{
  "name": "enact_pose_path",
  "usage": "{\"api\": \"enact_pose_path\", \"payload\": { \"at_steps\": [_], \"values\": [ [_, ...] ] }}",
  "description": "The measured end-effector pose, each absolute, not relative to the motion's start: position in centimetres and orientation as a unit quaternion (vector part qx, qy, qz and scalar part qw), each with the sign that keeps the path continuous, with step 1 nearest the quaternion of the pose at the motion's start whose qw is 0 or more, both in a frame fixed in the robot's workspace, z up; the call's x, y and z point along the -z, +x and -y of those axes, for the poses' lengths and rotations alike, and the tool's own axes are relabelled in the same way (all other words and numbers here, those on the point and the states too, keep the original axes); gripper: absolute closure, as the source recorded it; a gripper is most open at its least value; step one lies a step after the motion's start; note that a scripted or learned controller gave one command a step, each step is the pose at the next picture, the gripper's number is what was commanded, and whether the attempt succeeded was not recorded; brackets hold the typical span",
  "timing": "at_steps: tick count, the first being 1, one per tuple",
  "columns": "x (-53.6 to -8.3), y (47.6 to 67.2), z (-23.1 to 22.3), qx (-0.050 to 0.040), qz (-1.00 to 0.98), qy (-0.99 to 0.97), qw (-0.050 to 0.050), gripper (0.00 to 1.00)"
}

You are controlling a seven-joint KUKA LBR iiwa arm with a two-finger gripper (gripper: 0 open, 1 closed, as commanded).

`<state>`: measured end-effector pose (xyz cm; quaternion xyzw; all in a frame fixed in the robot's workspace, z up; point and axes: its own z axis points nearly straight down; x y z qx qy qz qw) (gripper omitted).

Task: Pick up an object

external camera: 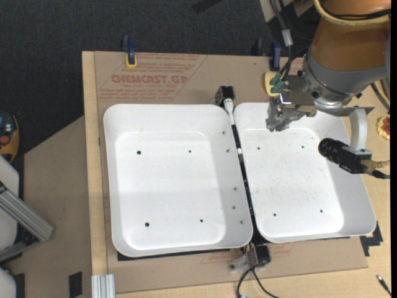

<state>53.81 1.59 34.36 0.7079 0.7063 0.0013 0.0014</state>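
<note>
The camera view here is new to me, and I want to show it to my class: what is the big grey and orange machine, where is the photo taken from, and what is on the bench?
The photo is taken by one fixed camera above the bench, looking down at a slant. The grey machine with the orange band is a robot arm, reaching in from the right of the picture. At its end is the tool, the part meant for grasping; it hangs over the far edge of the right bin. I see nothing between its fingers. Beside that bin lies the left bin; both are shallow white trays with a few small dark dots on their floors. They rest on a brown board with red lettering, clamped at its far edge. A black cylindrical part sticks out from the arm's side.
</note>
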Motion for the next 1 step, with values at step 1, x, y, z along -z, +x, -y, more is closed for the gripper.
{"api": "enact_pose_path", "payload": {
  "at_steps": [1],
  "values": [
    [-34.51,56.08,1.15,-0.0006,-0.706,0.708,0.002,1.00]
  ]
}}
